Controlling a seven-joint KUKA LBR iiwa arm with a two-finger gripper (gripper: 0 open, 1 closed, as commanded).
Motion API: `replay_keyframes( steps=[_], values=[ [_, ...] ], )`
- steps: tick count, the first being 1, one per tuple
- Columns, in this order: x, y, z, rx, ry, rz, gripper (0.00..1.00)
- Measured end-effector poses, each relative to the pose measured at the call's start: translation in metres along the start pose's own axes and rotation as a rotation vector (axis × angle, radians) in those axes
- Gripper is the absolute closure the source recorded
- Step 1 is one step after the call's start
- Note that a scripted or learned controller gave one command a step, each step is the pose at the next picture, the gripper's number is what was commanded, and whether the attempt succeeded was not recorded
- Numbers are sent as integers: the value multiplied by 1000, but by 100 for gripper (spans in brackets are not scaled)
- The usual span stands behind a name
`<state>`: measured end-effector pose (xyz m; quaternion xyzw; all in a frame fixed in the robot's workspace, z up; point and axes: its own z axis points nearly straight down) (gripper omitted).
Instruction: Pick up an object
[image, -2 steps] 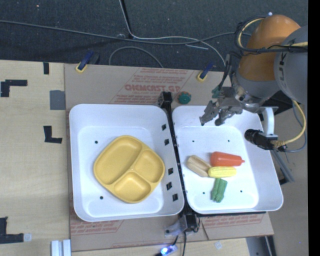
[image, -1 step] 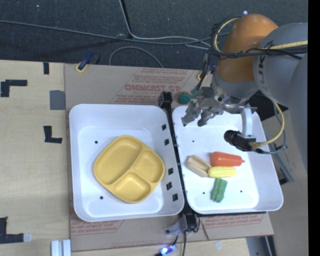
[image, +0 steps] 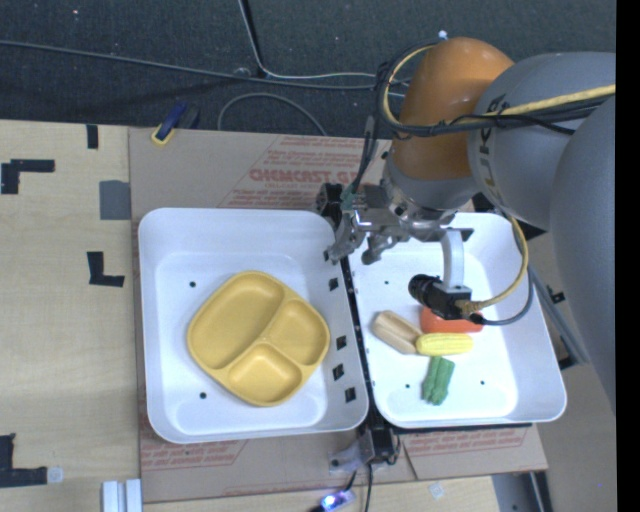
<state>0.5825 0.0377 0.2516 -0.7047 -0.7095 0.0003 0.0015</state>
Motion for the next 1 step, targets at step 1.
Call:
replay_keyframes(
  steps=[1],
  values=[
    [58, -15, 1, 1, 0, -1, 100]
  ],
)
